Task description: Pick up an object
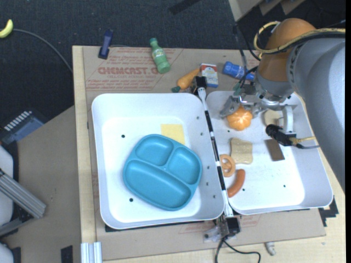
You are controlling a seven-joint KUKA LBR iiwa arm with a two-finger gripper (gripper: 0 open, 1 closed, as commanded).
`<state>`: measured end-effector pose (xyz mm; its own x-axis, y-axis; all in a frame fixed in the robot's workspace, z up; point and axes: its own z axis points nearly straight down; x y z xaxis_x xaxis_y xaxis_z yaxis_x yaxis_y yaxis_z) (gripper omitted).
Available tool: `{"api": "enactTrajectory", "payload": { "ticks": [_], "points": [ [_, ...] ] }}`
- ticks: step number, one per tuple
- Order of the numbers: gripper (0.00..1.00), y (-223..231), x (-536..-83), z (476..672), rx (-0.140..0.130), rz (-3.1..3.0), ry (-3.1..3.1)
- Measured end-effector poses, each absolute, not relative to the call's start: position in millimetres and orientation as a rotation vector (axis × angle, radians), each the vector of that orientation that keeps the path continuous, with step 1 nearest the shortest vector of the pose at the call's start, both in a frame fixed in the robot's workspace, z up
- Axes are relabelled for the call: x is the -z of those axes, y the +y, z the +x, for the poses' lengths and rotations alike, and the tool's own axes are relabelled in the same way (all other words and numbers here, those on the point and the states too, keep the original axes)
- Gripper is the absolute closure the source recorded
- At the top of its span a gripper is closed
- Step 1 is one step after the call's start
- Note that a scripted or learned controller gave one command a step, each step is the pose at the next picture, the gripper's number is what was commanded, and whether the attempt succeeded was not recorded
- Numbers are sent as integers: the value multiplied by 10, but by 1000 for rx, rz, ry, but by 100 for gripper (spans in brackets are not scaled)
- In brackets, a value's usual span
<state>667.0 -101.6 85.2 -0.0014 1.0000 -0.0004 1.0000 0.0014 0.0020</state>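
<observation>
A small round orange toy fruit point(239, 119) lies in the white plastic bin on the right point(307, 188), at the far end of that bin and nearer its left wall. The fruit is round like a ball, so it has no long side and I cannot say which way it points.

The end of the big grey arm with the orange band point(274, 73) hangs over the far end of that bin, just above the fruit. The jaws are down close to the top of the fruit, maybe touching it. I cannot tell if the jaws are apart or together, or if they have the fruit between them.

Also in that bin, a pale square slice of toy bread point(242, 150) lies near the middle of it. A little brown pretzel point(226, 164) and a red-orange toy sausage point(236, 183) lie by its left wall; the sausage slants, one end toward the near left corner. A flat brown bar point(275, 149) lies toward its right side.

Just left of that bin sits a second white bin point(104, 147) with a blue plastic plate with three parts point(162, 171) and a flat yellow square point(173, 131).

On the brown tabletop point(126, 70) past the far end of the bins lie a green toy bottle point(160, 56), an orange toy carrot point(188, 79) and a blue can point(233, 69). Red letters printed on the tabletop there read "CHEMCAST"; the smaller lines are too tiny to read.
</observation>
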Motion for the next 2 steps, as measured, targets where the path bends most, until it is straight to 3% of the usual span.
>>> {"api": "enactTrajectory", "payload": {
  "ticks": [1,2],
  "points": [
    [100,-1017,-955,6675,-2,2216,2221],
    [100,-597,-1858,5901,-2,2220,2223]
  ]
}}
